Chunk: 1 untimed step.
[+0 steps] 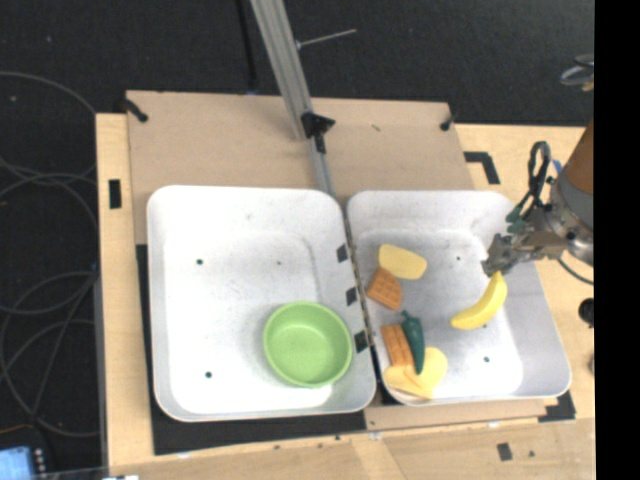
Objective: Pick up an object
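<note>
Reaching in over the right bin (pixel 455 208), the gripper (pixel 497 262) hangs just above the upper tip of the banana (pixel 481 305), which lies on the bin floor toward its right side, curved and tilted. Whether the jaws stand wide or narrow cannot be told from this view; nothing shows between them. The banana looks the likeliest target. To take it well, the arm should probably centre over the fruit's thick middle rather than its tip, turn the jaws across the short width, and descend squarely before closing. A grasp at the tapered end would likely slip. The other pieces, a yellow slice (pixel 402 261), an orange block (pixel 385 290) and a green piece (pixel 412 330), sit well apart to the left, so crowding seems no concern. The green bowl (pixel 308 343) rests in the left bin (pixel 200 218).
</note>
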Available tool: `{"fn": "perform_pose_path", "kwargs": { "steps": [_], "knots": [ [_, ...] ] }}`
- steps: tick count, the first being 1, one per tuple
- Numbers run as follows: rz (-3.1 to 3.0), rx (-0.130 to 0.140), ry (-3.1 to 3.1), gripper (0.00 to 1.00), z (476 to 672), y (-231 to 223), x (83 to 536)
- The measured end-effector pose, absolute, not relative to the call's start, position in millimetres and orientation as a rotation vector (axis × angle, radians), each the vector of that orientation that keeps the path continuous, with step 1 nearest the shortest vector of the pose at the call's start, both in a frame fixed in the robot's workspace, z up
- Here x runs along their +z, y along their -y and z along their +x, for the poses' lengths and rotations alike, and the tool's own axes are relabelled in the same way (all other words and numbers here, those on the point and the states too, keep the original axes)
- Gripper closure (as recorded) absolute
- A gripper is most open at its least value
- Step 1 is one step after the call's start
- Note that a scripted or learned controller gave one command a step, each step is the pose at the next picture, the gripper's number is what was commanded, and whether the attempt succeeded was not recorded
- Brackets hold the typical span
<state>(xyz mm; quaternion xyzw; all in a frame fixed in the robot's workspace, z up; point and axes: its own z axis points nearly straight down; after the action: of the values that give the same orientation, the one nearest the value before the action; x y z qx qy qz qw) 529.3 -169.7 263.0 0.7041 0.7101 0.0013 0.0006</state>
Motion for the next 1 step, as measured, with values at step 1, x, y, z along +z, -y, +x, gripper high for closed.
{"fn": "perform_pose_path", "kwargs": {
  "steps": [1],
  "knots": [
    [2.213, 0.002, -2.227, 1.0, 556.8, 134.8, 257.1]
  ]
}}
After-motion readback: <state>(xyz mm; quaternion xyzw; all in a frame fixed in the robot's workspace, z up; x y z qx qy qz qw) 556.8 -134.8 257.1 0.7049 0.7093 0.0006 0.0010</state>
